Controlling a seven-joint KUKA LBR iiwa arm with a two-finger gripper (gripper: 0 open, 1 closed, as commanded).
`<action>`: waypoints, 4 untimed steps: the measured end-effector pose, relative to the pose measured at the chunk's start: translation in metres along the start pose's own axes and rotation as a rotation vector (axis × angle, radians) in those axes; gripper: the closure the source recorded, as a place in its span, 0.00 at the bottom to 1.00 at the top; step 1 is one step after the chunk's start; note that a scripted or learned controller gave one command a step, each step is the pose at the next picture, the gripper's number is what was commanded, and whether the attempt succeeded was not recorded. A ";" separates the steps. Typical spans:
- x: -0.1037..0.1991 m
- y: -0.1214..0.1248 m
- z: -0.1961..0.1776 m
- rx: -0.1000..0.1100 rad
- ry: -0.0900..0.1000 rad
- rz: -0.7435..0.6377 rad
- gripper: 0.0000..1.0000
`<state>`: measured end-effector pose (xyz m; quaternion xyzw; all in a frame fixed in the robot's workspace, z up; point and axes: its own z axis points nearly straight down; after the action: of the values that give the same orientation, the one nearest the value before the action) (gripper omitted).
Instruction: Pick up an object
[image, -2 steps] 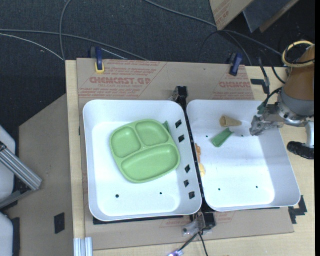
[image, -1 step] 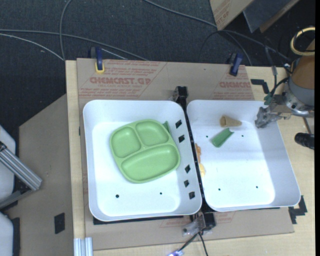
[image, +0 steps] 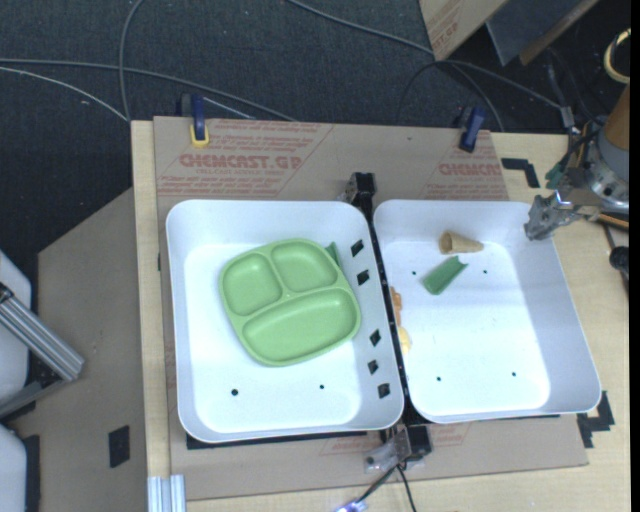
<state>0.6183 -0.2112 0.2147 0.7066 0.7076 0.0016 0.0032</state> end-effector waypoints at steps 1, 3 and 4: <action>0.053 -0.008 0.008 0.009 0.005 -0.004 1.00; 0.148 -0.045 -0.001 0.010 0.006 -0.004 1.00; 0.198 -0.051 -0.013 0.007 0.005 -0.005 1.00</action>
<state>0.5673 -0.0132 0.2273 0.7049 0.7093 0.0011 -0.0012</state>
